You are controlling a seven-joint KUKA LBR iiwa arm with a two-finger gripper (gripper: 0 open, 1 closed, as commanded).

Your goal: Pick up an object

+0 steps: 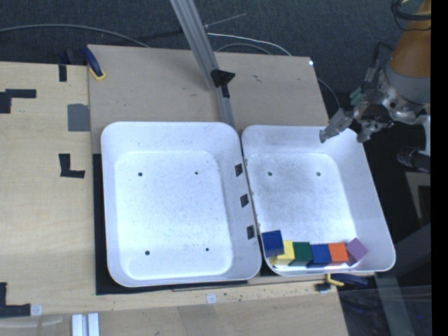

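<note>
Gripper (344, 126) hanging over far right corner of right bin (371, 187), just above the rim, arm coming in from the right with orange band above. One grey finger plain, pointing down-left; the second lost against the wrist hardware, so spread of the claw: cannot tell. Nothing seen between the tips.

Outward from there: bare white floor of the right bin directly below and toward the near side. Blocks all packed in a row along the near wall of that bin, touching or nearly so: blue block (272, 242) at left end with yellow block (285, 252) just beside it, then green block (302, 252), a second blue, orange block (338, 252), purple block (356, 248) at right end, tilted against the corner. Row's long axis running left-right, parallel to near wall.

Key relation: targets lying well apart from claw, toward the near side across the whole bin. Probably needs a long travel nearward before descent. Purple end closest to the arm's side. Left bin (112, 187) beside it.
</note>
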